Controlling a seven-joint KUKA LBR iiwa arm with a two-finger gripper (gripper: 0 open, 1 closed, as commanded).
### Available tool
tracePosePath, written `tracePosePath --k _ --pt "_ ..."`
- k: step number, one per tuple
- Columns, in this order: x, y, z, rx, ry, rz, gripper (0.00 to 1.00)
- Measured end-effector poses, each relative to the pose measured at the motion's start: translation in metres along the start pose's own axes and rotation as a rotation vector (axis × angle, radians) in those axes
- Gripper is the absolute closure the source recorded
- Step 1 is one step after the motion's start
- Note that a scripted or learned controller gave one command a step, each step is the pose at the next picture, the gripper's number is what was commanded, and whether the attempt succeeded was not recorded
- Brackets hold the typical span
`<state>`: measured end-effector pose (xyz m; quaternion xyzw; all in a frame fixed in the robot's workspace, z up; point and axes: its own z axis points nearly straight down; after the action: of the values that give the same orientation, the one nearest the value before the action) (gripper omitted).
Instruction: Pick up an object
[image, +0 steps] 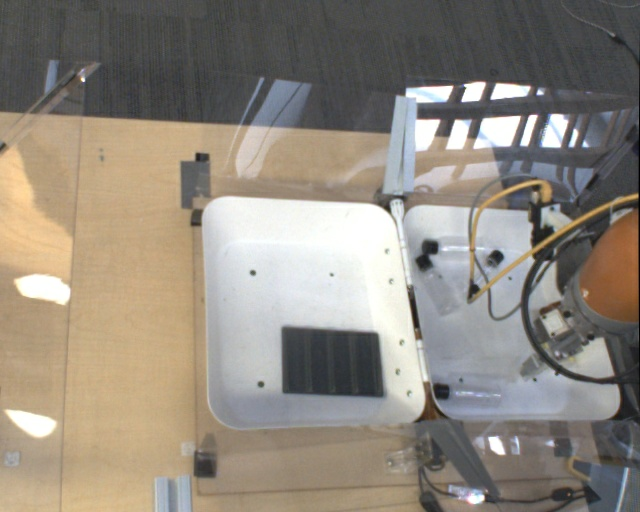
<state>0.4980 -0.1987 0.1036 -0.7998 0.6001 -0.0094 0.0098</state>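
A black ribbed rectangular pad (332, 362) lies flat in the left bin (240, 240), toward its front. The right bin (590, 405) holds clear plastic pieces with black caps: one at its back left (430, 252), one near the back middle (491, 258), and a clear tube (470, 393) along the front wall. My gripper (553, 340) hangs over the right half of the right bin, below the orange band (612, 275) of the arm. It stands apart from the clear tube, to the tube's right and a little behind it. I see nothing held in it.
Yellow and black cables (510, 215) loop from the arm over the back of the right bin. A grey metal post (400, 150) stands behind the wall between the bins. Wooden bench (100, 300) extends to the left.
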Motion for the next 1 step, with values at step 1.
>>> tracePosePath --k 1 --pt "-0.0038 0.0071 -0.0529 -0.02 -0.007 -0.32 1.0"
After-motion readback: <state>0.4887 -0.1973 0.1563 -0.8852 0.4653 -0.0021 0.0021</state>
